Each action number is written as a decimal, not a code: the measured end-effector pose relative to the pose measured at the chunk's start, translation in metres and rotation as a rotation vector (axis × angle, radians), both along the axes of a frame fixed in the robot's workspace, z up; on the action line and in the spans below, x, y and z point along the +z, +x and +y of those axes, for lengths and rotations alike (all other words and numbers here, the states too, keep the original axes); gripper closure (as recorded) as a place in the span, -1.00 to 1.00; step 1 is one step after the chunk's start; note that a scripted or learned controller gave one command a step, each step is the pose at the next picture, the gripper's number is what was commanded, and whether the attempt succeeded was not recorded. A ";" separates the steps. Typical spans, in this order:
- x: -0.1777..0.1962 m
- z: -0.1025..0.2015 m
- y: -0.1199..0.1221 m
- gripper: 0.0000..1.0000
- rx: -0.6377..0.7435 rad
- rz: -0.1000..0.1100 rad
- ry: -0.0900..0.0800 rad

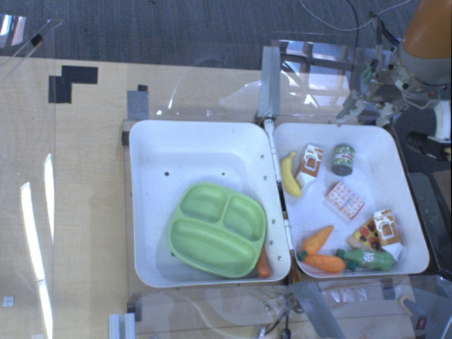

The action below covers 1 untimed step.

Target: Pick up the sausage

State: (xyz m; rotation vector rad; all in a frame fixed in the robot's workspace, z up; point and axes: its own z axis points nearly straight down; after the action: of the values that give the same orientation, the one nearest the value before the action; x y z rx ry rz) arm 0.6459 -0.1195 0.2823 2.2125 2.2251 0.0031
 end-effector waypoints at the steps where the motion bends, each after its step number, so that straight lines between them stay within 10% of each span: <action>1: -0.164 -0.048 0.025 -1.00 0.135 -0.002 -0.001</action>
State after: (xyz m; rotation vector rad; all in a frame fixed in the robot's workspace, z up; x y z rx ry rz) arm 0.6705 -0.1676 0.1182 2.0564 2.3681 0.0045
